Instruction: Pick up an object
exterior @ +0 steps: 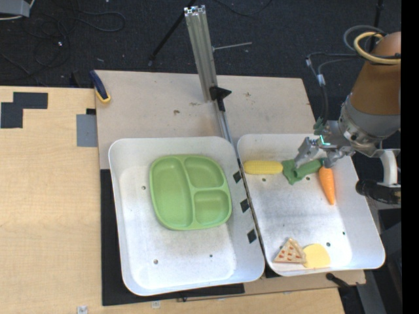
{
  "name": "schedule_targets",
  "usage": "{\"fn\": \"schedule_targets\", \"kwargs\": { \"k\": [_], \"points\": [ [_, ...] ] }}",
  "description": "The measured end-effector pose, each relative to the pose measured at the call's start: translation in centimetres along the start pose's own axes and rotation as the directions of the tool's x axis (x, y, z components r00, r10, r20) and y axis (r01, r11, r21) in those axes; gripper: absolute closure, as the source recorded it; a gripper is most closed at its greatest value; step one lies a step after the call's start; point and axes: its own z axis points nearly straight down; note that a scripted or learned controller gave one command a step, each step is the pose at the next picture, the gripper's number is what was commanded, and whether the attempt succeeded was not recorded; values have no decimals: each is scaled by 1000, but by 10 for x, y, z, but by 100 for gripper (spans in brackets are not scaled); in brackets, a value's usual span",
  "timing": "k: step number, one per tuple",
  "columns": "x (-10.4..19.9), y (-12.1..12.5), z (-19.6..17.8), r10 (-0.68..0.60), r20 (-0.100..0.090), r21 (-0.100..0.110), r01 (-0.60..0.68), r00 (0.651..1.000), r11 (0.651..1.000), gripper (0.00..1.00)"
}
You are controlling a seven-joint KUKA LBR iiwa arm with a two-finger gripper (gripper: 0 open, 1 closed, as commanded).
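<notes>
2 white bins sit side by side on the bench. The left bin holds 1 thing: a green plate with 3 sections, lying flat near the wall it shares with the right bin.

The right bin holds the toy food. A yellow corn cob lies on its side near the bin's back wall, close to the shared wall. Just to the right of the corn is a small green piece, and the corn's end sits just beside it. To the right of the green piece lies an orange carrot, with its point toward the front of the bin. At the front of the right bin, well apart from the corn, a waffle-like triangle lies touching a pale yellow slice.

The gripper hangs low over the back of the right bin, right above the green piece and between the corn and the carrot. I cannot tell if it is open or closed, or if it has hold of anything. The grey arm comes in from the right of the bin.

Behind the bins, a metal post stands up from the bench. A blue and yellow tool lies at the far left corner of the bench, well apart from the bins.
</notes>
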Motion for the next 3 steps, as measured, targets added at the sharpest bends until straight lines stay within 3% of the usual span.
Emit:
{"fn": "schedule_targets", "kwargs": {
  "k": [1,3],
  "points": [
    [0,0,-1,0,0,-2,0,1000,1000,0],
    [6,8,119,1,-1,6,-1,1000,1000,0]
  ]
}}
